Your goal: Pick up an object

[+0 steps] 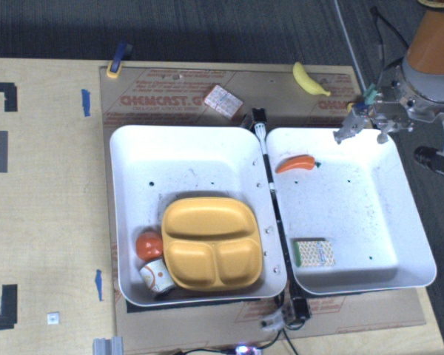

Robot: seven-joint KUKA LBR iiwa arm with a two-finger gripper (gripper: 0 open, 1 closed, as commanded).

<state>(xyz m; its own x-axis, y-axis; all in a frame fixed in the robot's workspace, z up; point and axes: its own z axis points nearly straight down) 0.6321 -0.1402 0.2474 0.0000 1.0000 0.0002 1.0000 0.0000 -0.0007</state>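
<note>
The work surface is a pale wooden bench top (44, 220) marked with black tape corners and short blue tape strips, set on a dark grey carpeted floor (207, 13). A brown cardboard sheet (170, 98) printed with red lettering lies under two shallow white plastic bins placed side by side, their inner rims touching. The left bin (133, 168) holds a yellow moulded plastic tray with three rounded compartments (211, 240), smooth and glossy; just beside its left edge sit a red-orange ball (149, 244) and a small white cylindrical can with orange markings (156, 275). The right bin (399, 220) holds an orange carrot-shaped toy (295, 164) near its far-left corner and a flat rectangular green-and-white packet (314, 253) near its front-left corner, the two well apart. On the cardboard behind the bins lie a yellow plastic banana (309, 80) and a small flat checkered card (222, 100). The grey arm with its orange band (431, 43) enters from the right; its metal two-finger gripper (364, 129) hangs over the far edge of the right bin, above and to the right of the carrot toy, with nothing between the fingers. Whether the jaws are apart or together cannot be determined.
</note>
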